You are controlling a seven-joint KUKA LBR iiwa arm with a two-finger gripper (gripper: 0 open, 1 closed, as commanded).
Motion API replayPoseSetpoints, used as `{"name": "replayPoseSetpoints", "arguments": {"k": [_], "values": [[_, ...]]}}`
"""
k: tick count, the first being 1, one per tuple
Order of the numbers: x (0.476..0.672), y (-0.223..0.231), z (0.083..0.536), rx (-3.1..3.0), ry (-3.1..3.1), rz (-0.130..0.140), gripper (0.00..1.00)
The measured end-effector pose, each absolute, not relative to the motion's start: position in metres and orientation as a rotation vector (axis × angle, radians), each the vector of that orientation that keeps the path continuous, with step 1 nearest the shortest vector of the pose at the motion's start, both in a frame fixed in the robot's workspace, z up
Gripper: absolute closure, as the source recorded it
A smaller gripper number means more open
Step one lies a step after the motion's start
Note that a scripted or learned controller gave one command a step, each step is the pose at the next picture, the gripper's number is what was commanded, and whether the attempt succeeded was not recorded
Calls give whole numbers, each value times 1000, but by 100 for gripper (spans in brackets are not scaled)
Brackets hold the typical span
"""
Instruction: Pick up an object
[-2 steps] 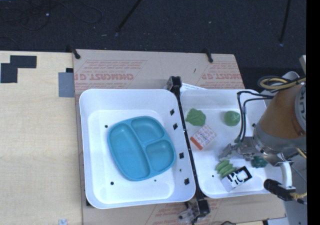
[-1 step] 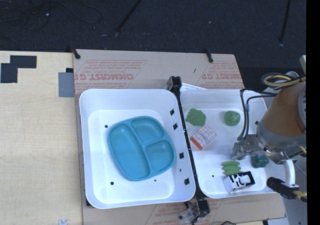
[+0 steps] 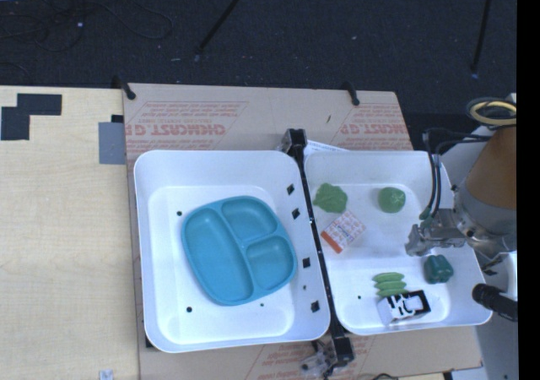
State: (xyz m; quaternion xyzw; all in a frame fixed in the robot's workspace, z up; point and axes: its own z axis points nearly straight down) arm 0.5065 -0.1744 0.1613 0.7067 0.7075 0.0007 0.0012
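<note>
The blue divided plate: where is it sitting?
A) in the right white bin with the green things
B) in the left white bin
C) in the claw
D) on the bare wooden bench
B: the blue divided plate lies flat inside the left white bin, while the green items and the claw are over the right white bin.

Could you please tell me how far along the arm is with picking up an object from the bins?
Nothing looks lifted yet. The gripper is low at the right white bin's right edge, directly above the dark green lumpy toy, which lies on the bin floor. Grasping and raising remain.
</note>
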Motion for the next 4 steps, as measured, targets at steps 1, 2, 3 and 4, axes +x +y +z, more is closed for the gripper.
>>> {"name": "replayPoseSetpoints", "arguments": {"k": [1,2,3,4], "values": [[510,-175,225,2217,2221,3,100],[511,-176,272,2217,2221,2,100],[525,-132,257,2221,2229,-2,100],[546,-75,259,2216,2230,1,100]]}}
